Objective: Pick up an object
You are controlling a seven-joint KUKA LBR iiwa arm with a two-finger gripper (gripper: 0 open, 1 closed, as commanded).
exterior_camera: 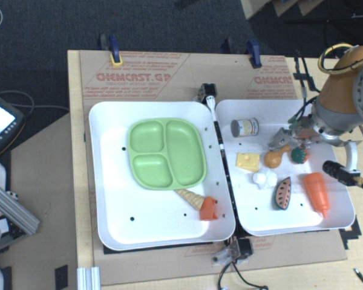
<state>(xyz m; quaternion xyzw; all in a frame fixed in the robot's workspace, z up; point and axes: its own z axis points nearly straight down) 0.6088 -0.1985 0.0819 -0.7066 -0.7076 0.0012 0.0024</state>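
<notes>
The arm [342, 95] reaches in from the right over the right bin [254, 222], its orange band above a grey wrist; the gripper [290, 139] sits low near that bin's upper middle, and whether it is apart or together I cannot tell, since the tip is small and cluttered; nothing can be seen clamped in it

In the right bin, a small tin can [245, 127] lies on its side near the top left corner; an orange pear-shaped toy [274, 158] lies just below the gripper, with a small green ball-like toy [299, 156] just beside it to the right; a yellow cheese wedge [248, 162] lies left of these, and a small white lump [265, 178] sits just below the cheese; a watermelon slice [282, 193] lies lower down, tilted, and an orange carrot [317, 192] lies to its right near the bin's right wall

In the left bin [109, 162], a green divided plate [167, 153] with three compartments rests near the middle; an ice cream cone [190, 197] lies just below the plate's lower edge, touching a small orange-red block [208, 208] at its right end

Both bins rest on a brown board [169, 71] held by blue clamps [115, 48] at the far edge
</notes>
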